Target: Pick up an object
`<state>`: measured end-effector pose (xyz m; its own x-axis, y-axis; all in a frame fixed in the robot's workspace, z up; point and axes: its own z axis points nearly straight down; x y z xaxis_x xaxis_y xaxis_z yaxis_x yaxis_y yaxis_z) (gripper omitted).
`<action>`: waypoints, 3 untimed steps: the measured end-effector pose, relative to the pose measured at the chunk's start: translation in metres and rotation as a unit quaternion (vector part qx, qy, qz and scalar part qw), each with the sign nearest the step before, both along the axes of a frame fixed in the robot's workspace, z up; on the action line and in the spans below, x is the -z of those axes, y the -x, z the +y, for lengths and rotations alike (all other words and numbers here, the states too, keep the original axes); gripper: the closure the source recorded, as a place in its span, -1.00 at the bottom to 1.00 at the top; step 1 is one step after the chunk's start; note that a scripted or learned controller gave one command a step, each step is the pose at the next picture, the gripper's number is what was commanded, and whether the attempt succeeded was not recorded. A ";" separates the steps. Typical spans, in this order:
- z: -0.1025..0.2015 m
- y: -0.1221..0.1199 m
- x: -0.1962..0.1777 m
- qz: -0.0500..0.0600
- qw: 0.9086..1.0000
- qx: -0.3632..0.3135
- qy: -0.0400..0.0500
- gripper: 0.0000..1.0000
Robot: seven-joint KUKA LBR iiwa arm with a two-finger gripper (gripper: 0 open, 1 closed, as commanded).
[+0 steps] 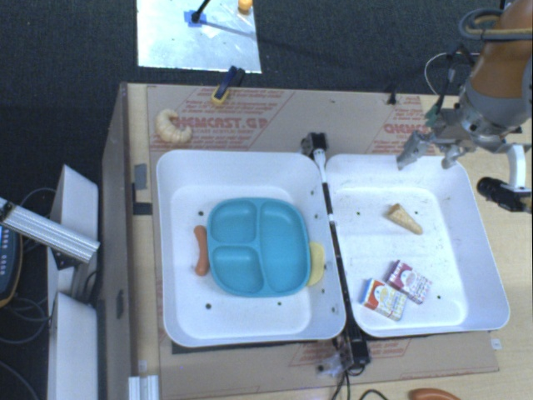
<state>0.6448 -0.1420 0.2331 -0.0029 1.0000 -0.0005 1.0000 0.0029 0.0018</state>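
Two white bins; gripper open above the right one.

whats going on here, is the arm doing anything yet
The gripper hangs open over the back edge of the right bin, with nothing between its fingers. That bin holds a tan wedge and two small cartons. The left bin holds a blue divided plate, a sausage beside it and a yellow piece at its right rim. No pick has happened yet.
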 end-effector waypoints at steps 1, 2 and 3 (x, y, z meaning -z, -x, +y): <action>-0.024 0.028 0.149 0.000 1.000 0.001 0.000 -1.00; -0.037 0.043 0.149 0.000 1.000 0.001 0.000 -1.00; -0.045 0.051 0.109 -0.001 1.000 0.001 0.000 -1.00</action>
